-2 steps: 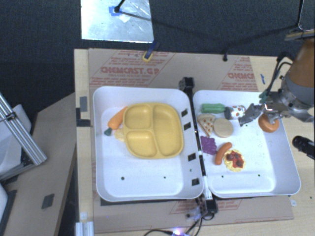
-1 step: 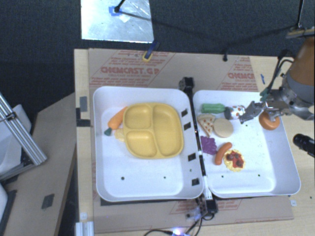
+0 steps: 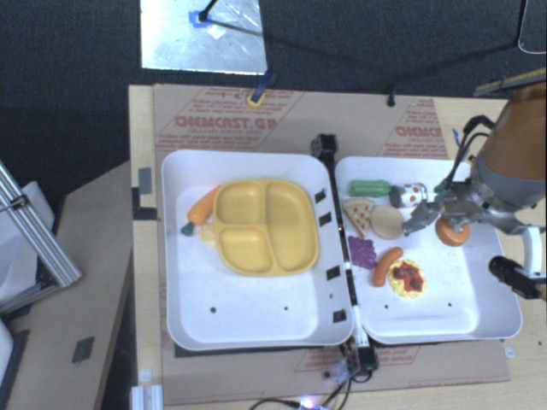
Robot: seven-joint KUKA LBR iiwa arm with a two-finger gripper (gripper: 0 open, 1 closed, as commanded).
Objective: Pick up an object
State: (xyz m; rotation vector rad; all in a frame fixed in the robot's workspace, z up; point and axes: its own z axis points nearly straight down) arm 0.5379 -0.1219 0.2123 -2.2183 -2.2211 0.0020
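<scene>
Toys crowded the right bin (image 3: 487,314), and that was where my gripper (image 3: 425,218) hung, low over its upper middle, with the arm reaching in from the right. I could not make out its state from this angle, so I leave that as something I could not tell, and I saw nothing that I could call held. Nearest to it was the tan round piece (image 3: 386,222), lying just to the left of the tip and so close that I could not tell whether they touched. Beside that piece sat the pizza slice (image 3: 359,215), farther left again. An orange round toy (image 3: 452,231) lay just right of the tip, partly under the wrist. Above the tip was the small can (image 3: 411,195), with the green vegetable (image 3: 369,188) beyond it, long axis running left to right. Below lay the sausage (image 3: 387,266), slanting from lower left to upper right, between the purple grapes (image 3: 361,252) and the egg with red sauce (image 3: 408,278). My judgement was that the tan round piece was the likeliest target, calling for a short shift leftward. The left bin (image 3: 256,323) held a yellow divided plate (image 3: 261,226), its compartments bare, with a carrot (image 3: 202,206) touching its left rim.
</scene>
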